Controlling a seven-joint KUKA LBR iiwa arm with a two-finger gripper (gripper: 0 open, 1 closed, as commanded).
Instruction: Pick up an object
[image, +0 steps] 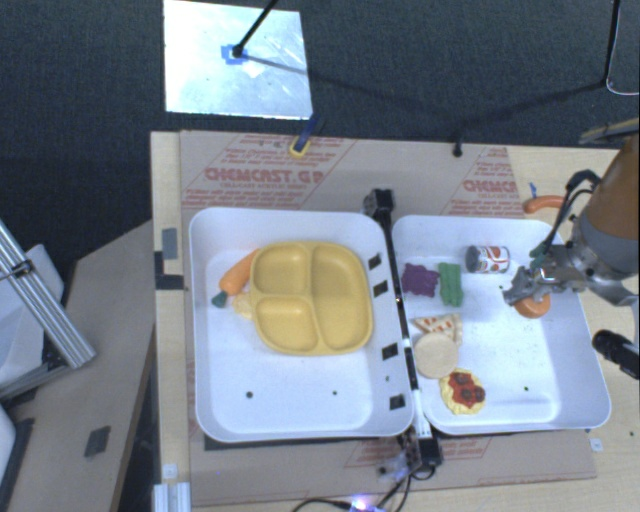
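Seen from the fixed camera above the bench, two shallow white bins sit side by side on a sheet of printed brown cardboard (420, 165). The left white bin (225, 395) holds a yellow plastic plate with four compartments (305, 298), and an orange toy carrot with a green top (234, 276) lies against the plate's left edge. The right white bin (570, 395) carries the rest of the play food: a small red-and-white can on its side (488, 259) near the far wall, a purple toy piece (420, 280) touching a green toy piece (451, 284), a triangular toy sandwich wedge (440, 324), a round tan disc (436, 355) just below the wedge, and a yellow piece with red topping (462, 391) toward the near wall. The grey arm's two-finger gripper (526, 290) hangs over the right side of this bin, directly above a small orange object (533, 307). Whether its fingers are spread or closed on anything cannot be told at this angle.
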